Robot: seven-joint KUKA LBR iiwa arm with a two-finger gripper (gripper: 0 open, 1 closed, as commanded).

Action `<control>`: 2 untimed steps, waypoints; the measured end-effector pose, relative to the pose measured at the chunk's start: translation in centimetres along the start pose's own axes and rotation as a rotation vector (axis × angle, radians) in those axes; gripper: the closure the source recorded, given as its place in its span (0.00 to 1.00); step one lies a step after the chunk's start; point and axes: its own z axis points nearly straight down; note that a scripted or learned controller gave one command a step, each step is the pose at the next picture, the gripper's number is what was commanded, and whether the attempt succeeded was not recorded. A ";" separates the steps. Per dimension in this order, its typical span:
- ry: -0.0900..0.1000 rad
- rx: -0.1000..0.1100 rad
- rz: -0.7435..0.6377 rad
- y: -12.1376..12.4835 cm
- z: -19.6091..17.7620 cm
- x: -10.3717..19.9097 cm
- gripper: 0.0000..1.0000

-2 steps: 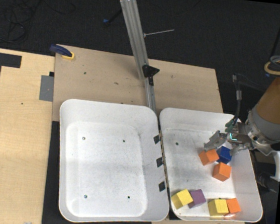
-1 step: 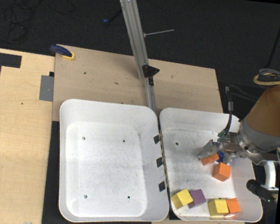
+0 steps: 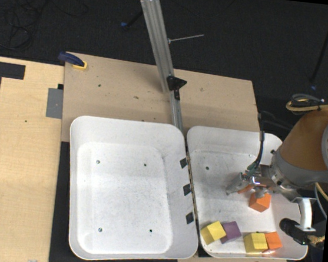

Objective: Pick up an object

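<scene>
- Now the gripper [image 3: 256,186] sits low over the right bin [image 3: 226,159], and whether it is released or clenched cannot be told.
- An orange block [image 3: 260,201] lies just beneath it, on the near side.
- Along the bin's near edge lie a yellow block [image 3: 214,231], a purple block [image 3: 231,230], a second yellow block [image 3: 255,242] and a second orange block [image 3: 273,240].
- Left of it sits the left bin [image 3: 124,188].

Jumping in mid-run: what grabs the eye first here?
The arm's hand low in the right bin, right over an orange block. Along that bin's near edge sit yellow, purple, yellow and orange blocks.
</scene>
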 end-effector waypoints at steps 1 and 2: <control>-0.001 -0.009 0.000 0.2 4.4 0.1 0.00; 0.001 -0.008 0.007 0.1 3.4 -0.1 1.00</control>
